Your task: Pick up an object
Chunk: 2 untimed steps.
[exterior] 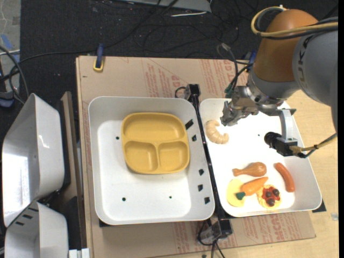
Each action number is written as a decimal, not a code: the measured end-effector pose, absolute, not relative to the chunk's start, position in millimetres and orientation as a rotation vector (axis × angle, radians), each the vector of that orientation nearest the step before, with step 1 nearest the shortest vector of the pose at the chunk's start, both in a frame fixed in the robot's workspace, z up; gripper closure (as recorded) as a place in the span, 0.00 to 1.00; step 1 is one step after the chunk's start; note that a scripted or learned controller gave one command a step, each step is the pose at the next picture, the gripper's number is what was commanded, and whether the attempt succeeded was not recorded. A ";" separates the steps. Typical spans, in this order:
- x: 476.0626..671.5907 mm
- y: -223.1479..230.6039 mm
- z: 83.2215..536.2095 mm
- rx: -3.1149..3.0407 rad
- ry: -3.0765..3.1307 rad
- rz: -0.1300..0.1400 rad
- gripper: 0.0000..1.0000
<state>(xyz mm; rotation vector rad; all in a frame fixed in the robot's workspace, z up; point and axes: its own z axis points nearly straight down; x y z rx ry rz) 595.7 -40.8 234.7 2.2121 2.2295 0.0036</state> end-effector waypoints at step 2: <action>599.1 56.2 220.6 2.215 2.229 -0.001 1.00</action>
